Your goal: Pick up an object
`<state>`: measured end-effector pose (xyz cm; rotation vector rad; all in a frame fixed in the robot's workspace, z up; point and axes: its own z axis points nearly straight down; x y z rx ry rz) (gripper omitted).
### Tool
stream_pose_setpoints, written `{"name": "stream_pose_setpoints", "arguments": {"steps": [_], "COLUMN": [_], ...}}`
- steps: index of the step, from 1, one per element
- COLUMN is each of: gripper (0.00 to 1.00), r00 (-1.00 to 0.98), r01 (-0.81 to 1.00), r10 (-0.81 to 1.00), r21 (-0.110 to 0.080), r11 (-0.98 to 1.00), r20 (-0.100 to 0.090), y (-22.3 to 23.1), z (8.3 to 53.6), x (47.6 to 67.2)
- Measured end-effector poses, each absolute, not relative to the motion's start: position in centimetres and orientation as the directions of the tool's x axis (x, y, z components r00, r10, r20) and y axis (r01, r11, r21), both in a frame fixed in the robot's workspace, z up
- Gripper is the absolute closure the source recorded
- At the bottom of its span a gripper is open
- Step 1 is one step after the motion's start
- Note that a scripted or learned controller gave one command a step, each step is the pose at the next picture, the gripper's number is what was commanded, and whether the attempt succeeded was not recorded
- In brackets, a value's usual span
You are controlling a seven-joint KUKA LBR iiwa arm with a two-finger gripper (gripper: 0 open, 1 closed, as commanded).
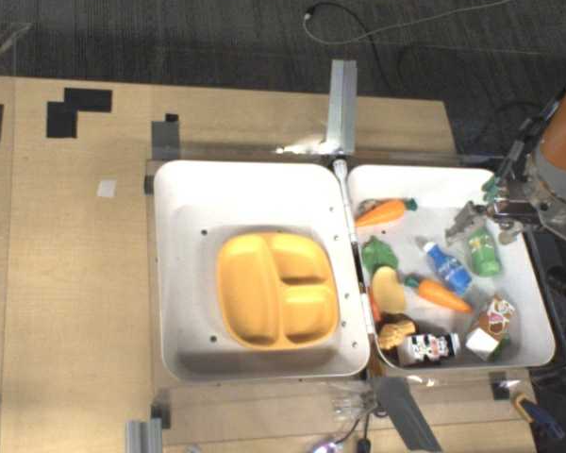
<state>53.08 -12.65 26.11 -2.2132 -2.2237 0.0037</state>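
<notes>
Wood bench (75,281), dark carpet behind; two white bins side by side. Left bin (184,206) holds yellow tray (275,289). Right bin (533,333) crowded: two carrots, blue bottle (447,267), green bottle (484,254), cartons. Gripper (478,223) at bin's upper right, just above green bottle, nothing seen gripped; finger opening unclear. Risks, judged: bottle rolls or slips from grip; neighbours get knocked; fingers catch bin wall.

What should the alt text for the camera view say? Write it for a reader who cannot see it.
A grey robot arm's gripper hovers over the right white bin, which holds small toy groceries including two carrots, a blue bottle and a green bottle. The left white bin holds a yellow divided tray.
</notes>
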Motion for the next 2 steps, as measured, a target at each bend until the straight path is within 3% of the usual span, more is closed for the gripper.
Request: {"name": "stream_pose_setpoints", "arguments": {"steps": [1, 2], "gripper": [0.00, 0.00], "r00": [-0.070, -0.059], "r01": [0.998, 0.998], "r10": [0.998, 0.998], "r21": [-0.004, 0.012], "r11": [0.070, 0.059], "r20": [0.002, 0.005], "y": [-17.9, -17.7], "z": [14.9, 10.8], "x": [56.9, 57.7]}}
